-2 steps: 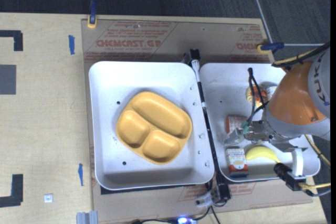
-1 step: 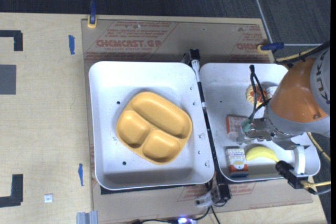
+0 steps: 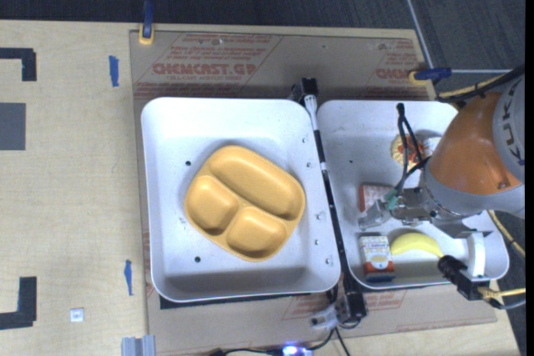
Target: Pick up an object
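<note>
Here, arm [image 3: 480,154] over right bin [image 3: 350,125], jaws' state impossible to tell, banana [image 3: 415,245] below, yellow tray [image 3: 242,200] left.

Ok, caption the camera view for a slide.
KUKA arm's gripper low in right bin near banana; yellow tray in left bin.

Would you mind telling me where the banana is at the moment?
The banana lies in the right bin, near its front edge, just right of a small red-labelled carton and below the gripper.
</note>
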Robot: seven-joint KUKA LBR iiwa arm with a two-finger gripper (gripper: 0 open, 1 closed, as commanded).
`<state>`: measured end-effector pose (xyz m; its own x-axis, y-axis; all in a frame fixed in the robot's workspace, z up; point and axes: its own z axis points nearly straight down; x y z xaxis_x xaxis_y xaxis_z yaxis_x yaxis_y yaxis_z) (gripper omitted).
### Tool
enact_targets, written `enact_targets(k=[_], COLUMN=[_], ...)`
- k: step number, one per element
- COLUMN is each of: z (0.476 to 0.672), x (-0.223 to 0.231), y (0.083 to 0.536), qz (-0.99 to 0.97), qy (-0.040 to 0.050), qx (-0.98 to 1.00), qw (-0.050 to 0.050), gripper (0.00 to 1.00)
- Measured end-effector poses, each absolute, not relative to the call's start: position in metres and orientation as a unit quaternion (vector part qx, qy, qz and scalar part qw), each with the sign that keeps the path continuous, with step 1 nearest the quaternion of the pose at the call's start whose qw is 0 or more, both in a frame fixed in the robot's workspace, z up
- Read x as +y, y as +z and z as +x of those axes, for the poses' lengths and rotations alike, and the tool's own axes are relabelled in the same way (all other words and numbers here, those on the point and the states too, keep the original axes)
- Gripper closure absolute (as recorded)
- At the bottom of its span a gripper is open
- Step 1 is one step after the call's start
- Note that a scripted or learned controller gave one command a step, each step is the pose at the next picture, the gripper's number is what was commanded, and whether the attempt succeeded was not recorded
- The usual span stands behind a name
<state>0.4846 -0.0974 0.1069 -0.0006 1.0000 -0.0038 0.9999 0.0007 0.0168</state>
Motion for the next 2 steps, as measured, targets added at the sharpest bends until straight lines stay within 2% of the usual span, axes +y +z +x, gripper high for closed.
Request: enact_targets(k=[1, 2], z=[0.48, 0.482], x=[-0.093, -0.093], y=[0.086, 0.097], qz=[0.707, 0.707], qy=[0.0008, 0.0023], qx=[0.707, 0.707], qw=[0.0, 0.003], gripper=[0.0, 1.0])
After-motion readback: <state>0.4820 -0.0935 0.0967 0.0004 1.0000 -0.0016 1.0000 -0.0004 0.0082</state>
